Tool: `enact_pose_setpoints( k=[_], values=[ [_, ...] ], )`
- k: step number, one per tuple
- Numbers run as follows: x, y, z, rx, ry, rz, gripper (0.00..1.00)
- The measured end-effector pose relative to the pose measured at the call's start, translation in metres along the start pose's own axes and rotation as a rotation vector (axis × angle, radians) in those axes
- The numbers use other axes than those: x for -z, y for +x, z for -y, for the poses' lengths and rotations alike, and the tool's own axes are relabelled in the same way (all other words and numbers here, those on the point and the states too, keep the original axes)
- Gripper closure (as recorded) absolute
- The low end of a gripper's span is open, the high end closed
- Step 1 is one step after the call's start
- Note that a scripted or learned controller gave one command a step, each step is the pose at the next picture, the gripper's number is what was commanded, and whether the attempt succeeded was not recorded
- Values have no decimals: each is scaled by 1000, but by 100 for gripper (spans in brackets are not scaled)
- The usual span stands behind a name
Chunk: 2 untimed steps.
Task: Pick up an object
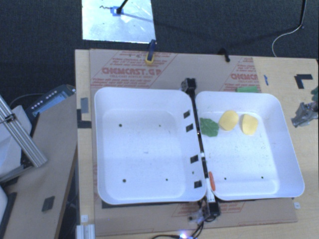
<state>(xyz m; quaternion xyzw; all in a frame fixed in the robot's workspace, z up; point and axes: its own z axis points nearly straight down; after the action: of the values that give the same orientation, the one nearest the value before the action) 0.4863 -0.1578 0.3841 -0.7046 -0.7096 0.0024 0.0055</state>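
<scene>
Operator: Objects for pickup, location?

Technician: Three items lie in the right bin (286, 148), in its upper left part. A green piece (209, 127) sits nearest the divider between the bins. A round yellow piece (229, 120) lies just beside it, to the right. A second yellow piece (249, 124) lies just right of that, with a narrow gap between the two.

Operator: Tool status?

Technician: The gripper (304, 114) appears at the right edge of the frame, outside the right bin's rim and well apart from all three items. Whether it is spread or closed cannot be told; it is small and blurred. Nothing is seen in it.

Operator: Surroundings?

Technician: The left bin (107, 133) sits beside the right bin, both on a cardboard sheet (129, 68) on the bench (279, 66). A small orange item (212, 181) lies along the divider, lower centre. A yellow clip (149, 59) rests at the sheet's upper edge.
</scene>
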Motion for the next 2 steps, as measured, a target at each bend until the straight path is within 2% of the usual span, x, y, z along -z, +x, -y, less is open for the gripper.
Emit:
enact_pose_setpoints(
  k=[1, 2],
  values=[
    [161, 27, -7, 0, -32, 9, 100],
    [93, -52, -62, -10, -12, 8, 100]
  ],
)
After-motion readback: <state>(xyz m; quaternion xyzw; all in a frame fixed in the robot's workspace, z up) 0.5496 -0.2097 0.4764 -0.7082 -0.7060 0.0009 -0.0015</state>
